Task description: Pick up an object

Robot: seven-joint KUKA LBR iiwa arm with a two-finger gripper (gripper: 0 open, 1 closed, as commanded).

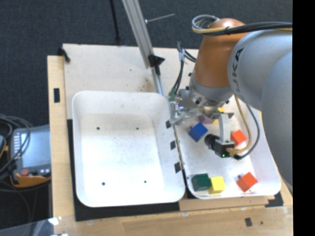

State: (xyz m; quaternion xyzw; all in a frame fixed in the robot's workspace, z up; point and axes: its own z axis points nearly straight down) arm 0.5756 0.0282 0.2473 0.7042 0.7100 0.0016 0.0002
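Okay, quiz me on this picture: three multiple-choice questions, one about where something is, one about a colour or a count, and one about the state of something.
1. Which bin holds the blocks?
A. the left bin
B. the right bin
C. both bins

2. What colour is the block touching the yellow block?
A. green
B. blue
C. orange

3. How does the blue block lie?
A. stacked on the green block
B. on the bench outside the bins
C. on the bin floor, apart from the other blocks

Answers:
1 B: every block lies in the right bin.
2 A: the green block sits against the yellow block.
3 C: the blue block rests alone on the floor, below the arm's wrist.
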